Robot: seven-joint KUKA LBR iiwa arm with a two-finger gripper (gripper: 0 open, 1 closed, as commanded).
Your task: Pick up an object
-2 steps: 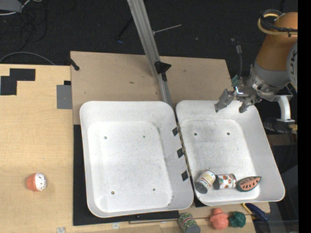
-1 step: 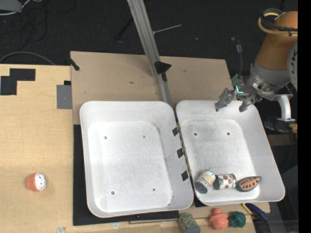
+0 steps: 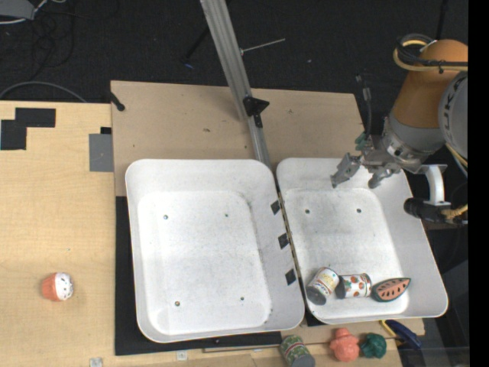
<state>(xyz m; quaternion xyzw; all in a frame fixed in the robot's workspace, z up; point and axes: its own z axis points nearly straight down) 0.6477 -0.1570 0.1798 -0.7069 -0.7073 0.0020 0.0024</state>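
Dark floor and loose cables framed a tan bench that carried two shallow white bins side by side, with a slanted aluminium rail running down toward the seam between them.

All the candidates for picking lay in a row along the near edge of the right bin. A small can with a yellow-and-white label lay on its side at the left end. Just beside it, seemingly touching, lay a second can with a red-and-white print, its long axis running roughly across the bin. A flat watermelon-slice toy, red with a green rind, lay just beyond that, its long axis tilted slightly up toward the right.

From these things the gripper stood well apart, up at the far edge of the same bin, so the row lay almost straight toward the camera from it, across the bin's bare middle. Its two fingers were spread apart, tips pointing down and to the left, with nothing between them. My judgement was that the coming move needed a long travel toward the near rim, then a wrist turn to close across a can's short width.

Outward, the left bin held nothing visible. Beyond the near rim sat another can, a pink toy and a green toy, and a red-and-white ball rested on the pale table far left.
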